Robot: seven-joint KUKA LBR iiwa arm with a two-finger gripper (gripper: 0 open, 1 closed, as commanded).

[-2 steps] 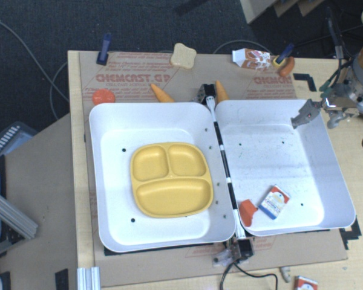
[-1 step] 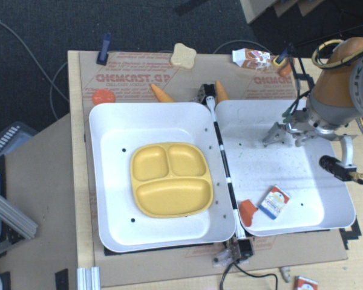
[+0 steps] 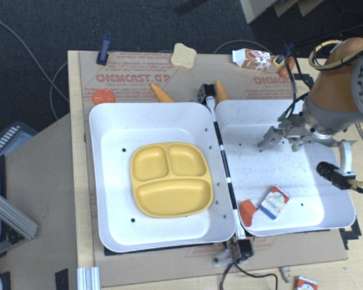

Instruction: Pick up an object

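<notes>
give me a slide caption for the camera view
Arm's tool hovers in right bin; yellow tray fills left bin.

Two white bins side by side on bench [image 3: 139, 77]. Left bin [image 3: 109, 132] holds yellow divided plate [image 3: 171, 179], lying flat near centre. Right bin [image 3: 302, 180] holds small carton [image 3: 273, 202] and orange piece [image 3: 247, 212] near front edge, orange piece against left wall, carton just beside it. Arm [image 3: 339, 83] enters from right; tool [image 3: 272, 139] low over right bin's rear half, apart from both items. Bread-shaped piece [image 3: 183, 55] on bench behind bins.
</notes>
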